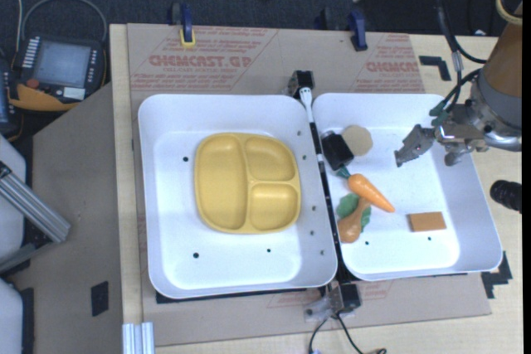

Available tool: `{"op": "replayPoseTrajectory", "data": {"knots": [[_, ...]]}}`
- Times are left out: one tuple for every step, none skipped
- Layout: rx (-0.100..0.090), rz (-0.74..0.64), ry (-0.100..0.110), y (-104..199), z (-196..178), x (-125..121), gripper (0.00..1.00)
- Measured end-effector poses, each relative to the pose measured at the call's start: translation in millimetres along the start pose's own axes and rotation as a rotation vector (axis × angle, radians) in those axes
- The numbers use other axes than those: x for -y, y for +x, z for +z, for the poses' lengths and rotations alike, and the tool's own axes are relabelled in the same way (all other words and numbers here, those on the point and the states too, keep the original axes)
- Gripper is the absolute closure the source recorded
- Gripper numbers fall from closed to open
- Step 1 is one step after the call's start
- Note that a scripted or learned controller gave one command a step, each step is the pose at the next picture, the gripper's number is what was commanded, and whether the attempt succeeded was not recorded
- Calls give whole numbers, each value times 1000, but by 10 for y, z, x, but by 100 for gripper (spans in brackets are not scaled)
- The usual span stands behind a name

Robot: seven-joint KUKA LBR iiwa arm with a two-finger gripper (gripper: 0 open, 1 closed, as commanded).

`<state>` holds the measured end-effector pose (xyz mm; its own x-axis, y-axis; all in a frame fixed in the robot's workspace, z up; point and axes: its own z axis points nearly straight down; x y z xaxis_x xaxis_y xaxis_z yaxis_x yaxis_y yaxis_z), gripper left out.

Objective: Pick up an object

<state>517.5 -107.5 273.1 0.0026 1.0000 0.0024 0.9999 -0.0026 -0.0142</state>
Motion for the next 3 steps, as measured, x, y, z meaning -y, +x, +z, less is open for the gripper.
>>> {"op": "replayPoseTrajectory", "data": {"knots": [[2,-3,-12,2,-59,-19,0],[0,-2,-7,49,539,-90,0],[0,-1,-6,80,997,-23,0]]}}
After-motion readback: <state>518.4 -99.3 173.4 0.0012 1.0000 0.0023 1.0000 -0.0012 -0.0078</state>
